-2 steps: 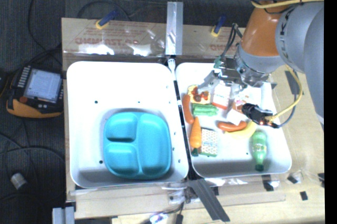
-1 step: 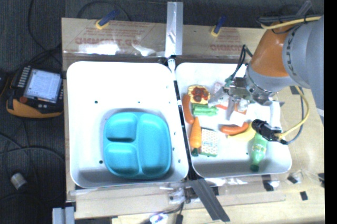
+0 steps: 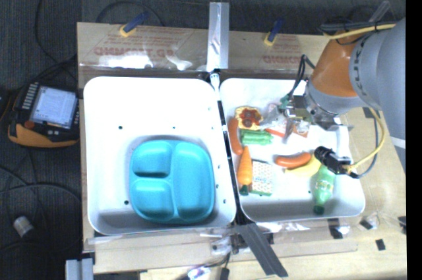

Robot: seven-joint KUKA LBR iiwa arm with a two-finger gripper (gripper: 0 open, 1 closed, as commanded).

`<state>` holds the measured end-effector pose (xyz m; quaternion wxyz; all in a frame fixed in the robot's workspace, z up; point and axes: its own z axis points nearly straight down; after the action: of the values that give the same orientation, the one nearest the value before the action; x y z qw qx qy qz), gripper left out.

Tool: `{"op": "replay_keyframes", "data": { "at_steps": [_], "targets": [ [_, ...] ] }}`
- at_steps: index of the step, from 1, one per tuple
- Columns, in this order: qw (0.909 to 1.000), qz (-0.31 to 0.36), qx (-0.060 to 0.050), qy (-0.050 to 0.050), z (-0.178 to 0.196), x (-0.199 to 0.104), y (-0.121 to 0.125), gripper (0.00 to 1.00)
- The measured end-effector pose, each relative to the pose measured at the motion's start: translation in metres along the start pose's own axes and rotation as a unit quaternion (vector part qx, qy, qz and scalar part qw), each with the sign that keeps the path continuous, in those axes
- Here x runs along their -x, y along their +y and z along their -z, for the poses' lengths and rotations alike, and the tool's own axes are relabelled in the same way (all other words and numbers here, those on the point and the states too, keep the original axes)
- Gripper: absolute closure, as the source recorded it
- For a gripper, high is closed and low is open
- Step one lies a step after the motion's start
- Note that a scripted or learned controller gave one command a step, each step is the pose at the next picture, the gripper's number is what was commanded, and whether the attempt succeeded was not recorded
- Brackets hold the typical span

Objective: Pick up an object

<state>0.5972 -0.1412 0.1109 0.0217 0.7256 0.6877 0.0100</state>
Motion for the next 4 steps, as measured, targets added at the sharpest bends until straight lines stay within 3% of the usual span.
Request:
{"op": "replay_keyframes", "data": {
  "at_steps": [1, 2, 3, 4],
  "targets": [
    [0.9973, -0.07, -0.021, 0.006, 0.021, -0.01, -0.022, 0.0],
    [0.9993, 0.03, -0.023, 0.008, 0.005, 0.051, -0.043, 0.0],
    [0.999, 0.038, -0.019, 0.014, -0.021, 0.066, 0.004, 0.0],
    [0.9992, 0.036, -0.017, 0.009, -0.013, 0.071, 0.004, 1.0]
  ]
}}
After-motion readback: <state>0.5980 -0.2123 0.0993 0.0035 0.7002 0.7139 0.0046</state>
